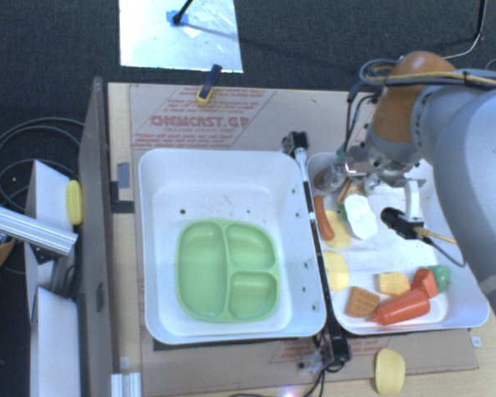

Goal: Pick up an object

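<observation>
A dark carpeted floor (33, 48) surrounds a table (231, 110) topped with printed brown cardboard, seen from above at a slant. On the far side, a shiny square sheet (178, 23) lies on the floor. At the left edge, a yellow oblong piece (73, 203) sits on a pale frame beside the table.

Two shallow white bins stand side by side on the table. The left bin (223, 172) holds a light green plate (228, 270) with three compartments, lying flat toward the near side.

The right bin (463, 308) holds toy food. Along its left wall lies a red-orange sausage (323, 217), touching a pale yellow piece (339, 230). Nearer the viewer sits a second pale yellow round piece (336, 271). At the near edge are a tan waffle square (362, 302), a small yellow block (393, 284), an orange carrot (403, 307) lying on its side, and a red piece with a green top (430, 279).

The grey arm (467, 155) reaches in from the right, its orange band (413, 69) at the far side. The hand (353, 195) is low in the far part of the right bin, over a white and pale green item (360, 216) beside the sausage. Whether its fingers are apart or together cannot be told, and no item is clearly gripped.

On the table, just in front of the right bin, lies a yellow lemon-like piece (388, 369).
</observation>
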Action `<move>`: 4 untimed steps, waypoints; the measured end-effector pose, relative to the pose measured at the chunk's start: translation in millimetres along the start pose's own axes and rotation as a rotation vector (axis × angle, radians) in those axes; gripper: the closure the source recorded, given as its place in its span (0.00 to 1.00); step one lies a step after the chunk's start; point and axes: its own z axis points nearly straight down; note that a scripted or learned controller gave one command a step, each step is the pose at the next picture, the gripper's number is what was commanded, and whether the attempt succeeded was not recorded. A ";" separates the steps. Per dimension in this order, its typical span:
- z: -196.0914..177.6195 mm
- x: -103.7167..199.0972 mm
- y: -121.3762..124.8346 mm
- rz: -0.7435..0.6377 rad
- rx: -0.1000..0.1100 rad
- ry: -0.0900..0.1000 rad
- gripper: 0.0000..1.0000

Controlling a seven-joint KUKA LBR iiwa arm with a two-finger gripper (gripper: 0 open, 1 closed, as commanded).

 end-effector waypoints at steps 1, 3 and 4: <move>0.0 -1.1 0.2 0.001 0.000 0.002 0.00; -9.0 -0.5 -1.7 -0.001 0.008 -0.001 1.00; -99.7 64.4 -66.0 -0.005 -0.007 0.003 1.00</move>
